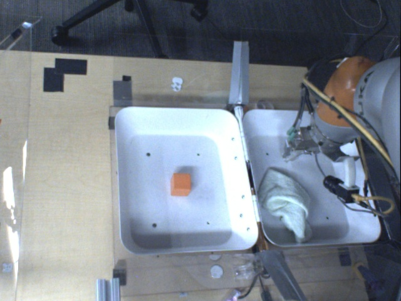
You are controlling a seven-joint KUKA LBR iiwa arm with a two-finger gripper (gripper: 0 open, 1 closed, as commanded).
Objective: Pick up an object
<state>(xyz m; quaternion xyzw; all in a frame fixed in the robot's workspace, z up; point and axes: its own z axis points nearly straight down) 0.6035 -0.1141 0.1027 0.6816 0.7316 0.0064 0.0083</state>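
Right bin (369,231): crumpled white cloth (286,200) heaped at its near left.
Left bin (125,168): small orange block (181,184) alone mid-floor, well apart from the arm.
Gripper (299,148): over the right bin's far part, above the cloth; jaws too blurred to tell.
Beyond bench: chair base (131,8).

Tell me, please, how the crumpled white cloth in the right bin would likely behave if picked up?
The white cloth lies in soft folds, so it probably droops floppy. It looks light and unlikely to roll. A pinched fold might slip free.
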